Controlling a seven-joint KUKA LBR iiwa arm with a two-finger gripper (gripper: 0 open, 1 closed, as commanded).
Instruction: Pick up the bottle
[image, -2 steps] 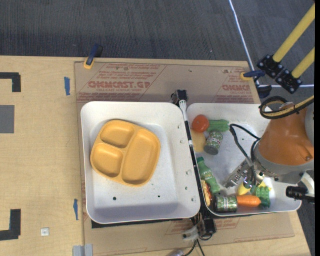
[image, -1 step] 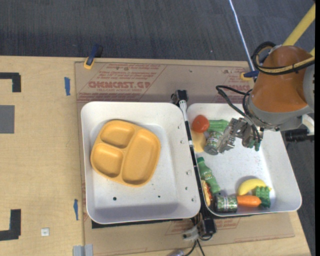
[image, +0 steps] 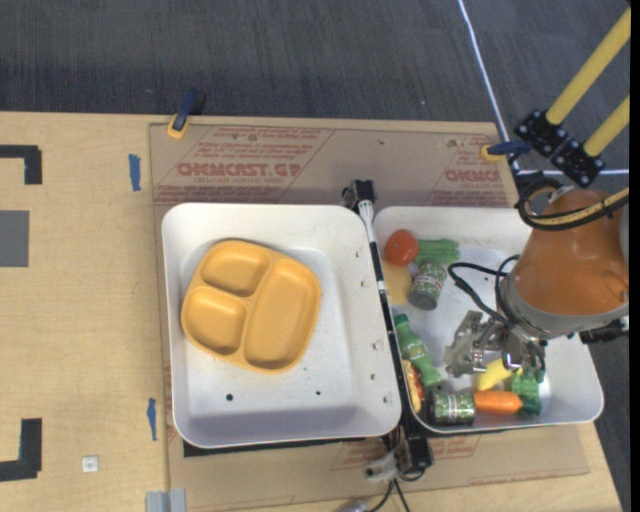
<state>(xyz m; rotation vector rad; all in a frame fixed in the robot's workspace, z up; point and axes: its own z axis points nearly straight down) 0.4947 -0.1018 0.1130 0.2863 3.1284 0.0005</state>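
Orange-banded grey arm noted in the camera view, reaching in from the right over the right bin

- End effector is seen low among the clutter at the near side of that bin; whether it is spread or pressed together cannot be told, and nothing is seen to be pinched
- Bottle, taken to be the green one, is seen lying in the right bin close along its left wall, just left of the end effector and apart from it
- Task is judged as not yet done: bottle lies unlifted; closing on it and raising it are left
- Crowding noted: a small can lies just beyond the bottle's near end, with an orange carrot-like piece and a yellow piece under the end effector; a second can and a red ball lie further back
- Bin wall and near can are judged likely to hamper a clean approach
- Left bin carries a yellow divided tray, well apart
- Both bins rest on a cardboard sheet over the surface
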